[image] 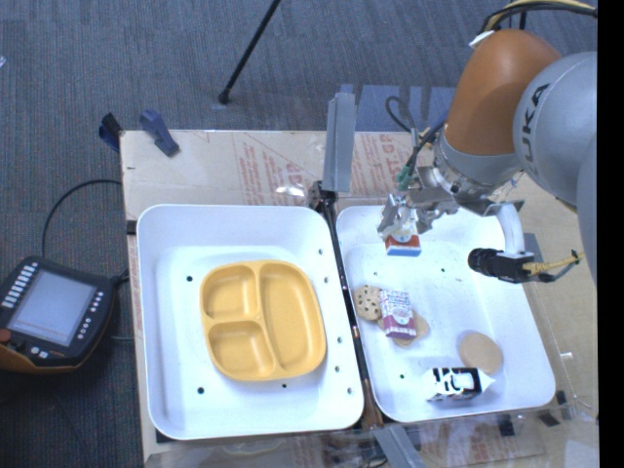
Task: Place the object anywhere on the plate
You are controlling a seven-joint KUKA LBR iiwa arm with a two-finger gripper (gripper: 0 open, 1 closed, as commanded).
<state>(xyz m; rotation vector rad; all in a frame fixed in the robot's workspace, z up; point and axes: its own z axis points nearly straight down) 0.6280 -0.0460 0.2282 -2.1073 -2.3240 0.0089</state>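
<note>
— What colours do we see?
— A yellow plate (262, 318) in a white bin (166, 252); we note a speckled brown cookie (368, 303), a red-and-white packet (397, 312), a tan disc (480, 352).
— And the carton (454, 382)?
— Black and white.

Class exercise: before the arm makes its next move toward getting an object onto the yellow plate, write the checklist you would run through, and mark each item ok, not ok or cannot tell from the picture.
1. Yellow plate sits flat in the left bin: ok.
2. All three plate compartments free of objects: ok.
3. Gripper over the right bin, at the small red and white carton: ok.
4. Carton held between the fingers: cannot tell.
5. Cookie, snack packet and black and white carton lie apart from the gripper: ok.
</note>
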